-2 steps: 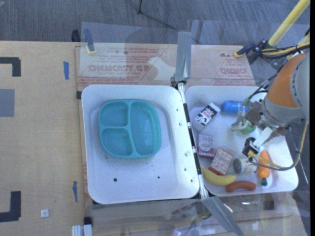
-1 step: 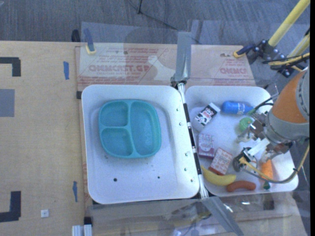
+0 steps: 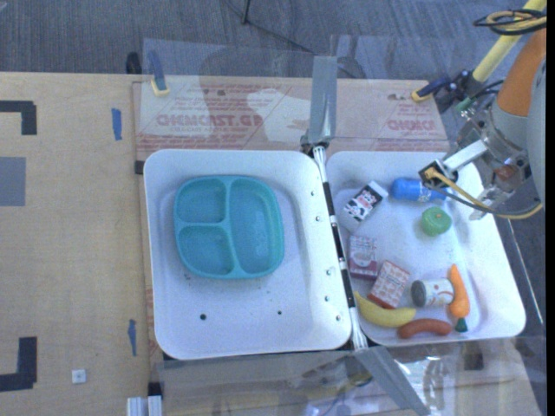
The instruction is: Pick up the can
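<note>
With its grip state impossible to tell, the end effector [image 3: 486, 176] is hovering at the right bin's [image 3: 512, 306] back edge; centre over the can [image 3: 428, 292] near the front edge before descending.

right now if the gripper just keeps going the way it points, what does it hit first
The gripper points toward the view's left, at a slight downward slant. First in that line is probably the blue object in the right bin, not the can lying nearer the front. Height is hard to judge, so it might pass over.

A teal divided plate [image 3: 229, 227] sits in the white left bin [image 3: 165, 319]. At lower right lie a yellow banana [image 3: 386, 312], an orange carrot [image 3: 459, 294] and a silver-grey can [image 3: 425, 293].
</note>
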